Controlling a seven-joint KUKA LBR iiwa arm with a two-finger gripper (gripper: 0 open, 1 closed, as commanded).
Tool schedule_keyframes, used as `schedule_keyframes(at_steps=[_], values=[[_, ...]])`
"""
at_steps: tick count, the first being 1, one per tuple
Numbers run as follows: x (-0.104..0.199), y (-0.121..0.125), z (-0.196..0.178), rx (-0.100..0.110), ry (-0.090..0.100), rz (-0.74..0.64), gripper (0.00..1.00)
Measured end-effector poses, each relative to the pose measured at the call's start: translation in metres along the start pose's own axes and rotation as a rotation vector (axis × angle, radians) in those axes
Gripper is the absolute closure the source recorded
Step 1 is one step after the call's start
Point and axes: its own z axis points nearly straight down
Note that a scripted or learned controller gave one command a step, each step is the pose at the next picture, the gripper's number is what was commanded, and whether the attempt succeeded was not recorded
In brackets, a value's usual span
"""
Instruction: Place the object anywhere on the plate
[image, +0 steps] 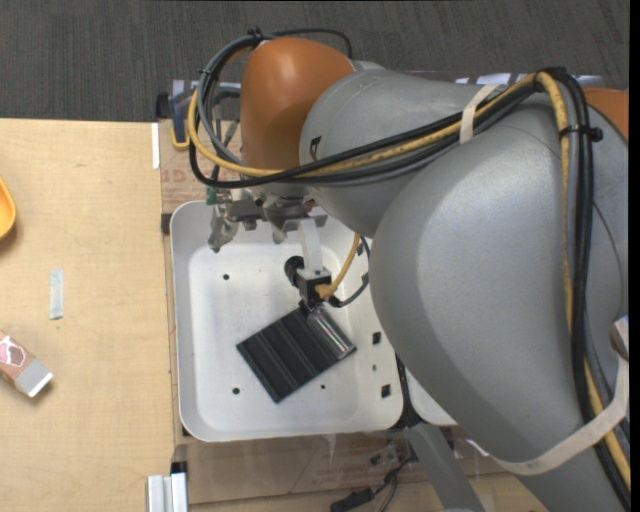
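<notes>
A black ribbed flat block (293, 354) with a silvery edge lies tilted on the floor of the white bin (200, 385), towards its front middle. My gripper (246, 222) hangs over the bin's back left part, under the orange band of the arm. It is apart from the block, up and to the left of it. The grey arm covers the bin's right side and everything further right.
A wooden surface (90, 200) lies left of the bin. On it are an orange thing (5, 212) at the left edge, a small grey strip (56, 295) and a pink and white packet (22, 366).
</notes>
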Motion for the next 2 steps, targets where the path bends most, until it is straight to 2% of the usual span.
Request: schedule_keyframes(at_steps=[2], values=[[0.0000, 0.0000, 0.0000, 0.000, 0.000, 0.000, 0.00]])
